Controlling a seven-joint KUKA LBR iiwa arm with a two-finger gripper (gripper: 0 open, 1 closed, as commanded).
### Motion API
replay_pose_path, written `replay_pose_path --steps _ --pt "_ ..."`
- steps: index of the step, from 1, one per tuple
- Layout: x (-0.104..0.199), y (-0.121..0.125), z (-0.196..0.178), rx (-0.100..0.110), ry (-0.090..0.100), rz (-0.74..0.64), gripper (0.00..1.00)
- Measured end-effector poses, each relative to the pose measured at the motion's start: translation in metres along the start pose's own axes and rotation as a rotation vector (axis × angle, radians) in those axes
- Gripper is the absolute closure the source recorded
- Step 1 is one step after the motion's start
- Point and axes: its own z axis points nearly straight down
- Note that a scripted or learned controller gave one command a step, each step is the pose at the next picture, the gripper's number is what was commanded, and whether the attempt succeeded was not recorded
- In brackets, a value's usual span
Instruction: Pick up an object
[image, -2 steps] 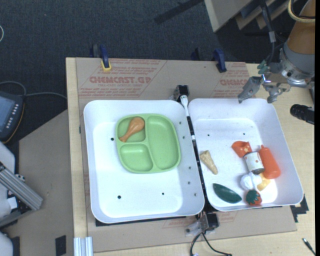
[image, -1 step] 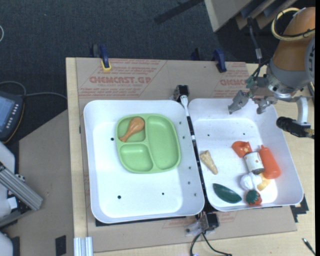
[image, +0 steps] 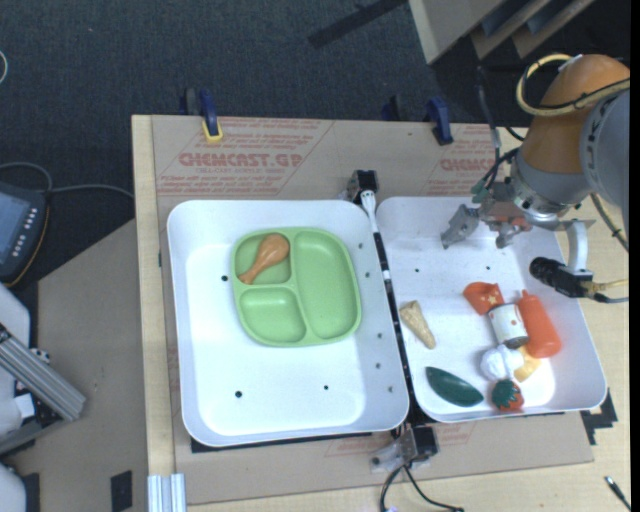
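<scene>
- Pickable toy food clusters lower right of right bin (image: 440, 215): orange piece (image: 483, 296), carrot (image: 541, 325), dark green leaf (image: 454, 386).
- Gripper (image: 484, 225) hovers upper right, jaws spread, pinching nothing, apart from the cluster.
- Drumstick (image: 264, 255) sits in green tray (image: 330, 290), left bin (image: 200, 330), likely sorted there.

Green tray (image: 330, 290), white bins (image: 200, 330), orange carrot (image: 541, 325)

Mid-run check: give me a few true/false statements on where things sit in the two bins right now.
1. The green tray lies in the left bin. True.
2. The drumstick lies in the right bin. False: it lies in a tray compartment.
3. The end effector is above the right bin's far part. True.
4. The dark green item lies on the tray. False: it is in the right bin, near corner.
</scene>
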Motion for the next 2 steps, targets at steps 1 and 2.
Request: replay_pose_path --steps 1,2 --pt "0.001 -0.001 0.047 -0.001 0.000 0.000 0.00" --pt "0.001 0.001 0.032 -0.009 -0.002 0.000 1.00"
